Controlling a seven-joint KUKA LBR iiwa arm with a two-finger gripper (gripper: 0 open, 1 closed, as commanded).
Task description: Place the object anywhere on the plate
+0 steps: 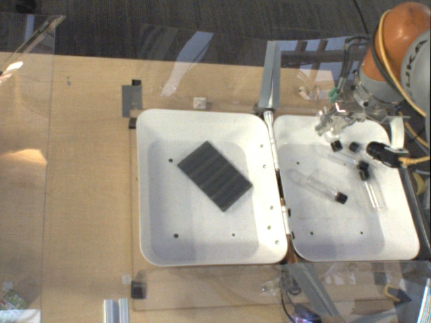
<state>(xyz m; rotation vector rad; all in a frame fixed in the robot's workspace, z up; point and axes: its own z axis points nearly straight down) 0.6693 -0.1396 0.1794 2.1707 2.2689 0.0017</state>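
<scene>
A dark grey ridged square plate (pixel 214 175) lies tilted in the middle of the left bin (pixel 155 247). In the right bin (pixel 303 244) lie clear plastic tubes with black caps: one tube (pixel 316 184) near the centre lies at a slant, and another (pixel 371 191) lies to its right. Two small black pieces (pixel 336 145) sit near the bin's back. My gripper (pixel 333 121) hangs over the back of the right bin, above these pieces and far to the right of the plate. I see nothing held in it.
A grey metal post (pixel 271 79) stands behind the gap between the bins. A black bracket (pixel 133 99) sits at the left bin's back left corner. The arm's orange band (pixel 401 36) and cables (pixel 387 153) crowd the right bin's back right.
</scene>
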